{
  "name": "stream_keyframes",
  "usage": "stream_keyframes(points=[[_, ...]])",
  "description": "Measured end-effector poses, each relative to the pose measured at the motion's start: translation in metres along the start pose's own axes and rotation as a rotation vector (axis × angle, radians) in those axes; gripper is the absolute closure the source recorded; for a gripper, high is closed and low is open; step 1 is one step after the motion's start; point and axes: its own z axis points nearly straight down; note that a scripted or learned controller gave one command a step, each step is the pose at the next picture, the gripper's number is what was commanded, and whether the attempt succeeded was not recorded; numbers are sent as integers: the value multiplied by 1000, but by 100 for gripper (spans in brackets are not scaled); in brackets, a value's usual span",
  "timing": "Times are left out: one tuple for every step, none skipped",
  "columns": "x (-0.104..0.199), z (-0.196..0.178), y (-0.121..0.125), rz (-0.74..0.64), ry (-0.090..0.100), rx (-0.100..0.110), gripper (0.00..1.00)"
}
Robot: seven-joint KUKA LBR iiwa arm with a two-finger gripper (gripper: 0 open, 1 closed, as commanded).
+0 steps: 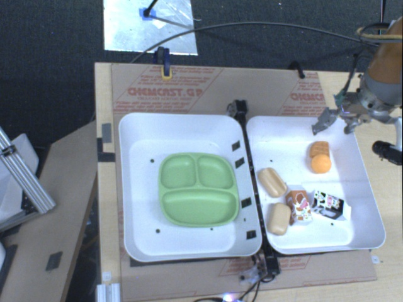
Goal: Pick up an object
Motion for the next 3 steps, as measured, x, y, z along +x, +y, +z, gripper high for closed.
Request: stream_keyframes(points=[[1,-9,3,-3,-3,-13,0],[6,33,3,-6,-3,-11,0],[12,77,3,-6,-3,-11,0]])
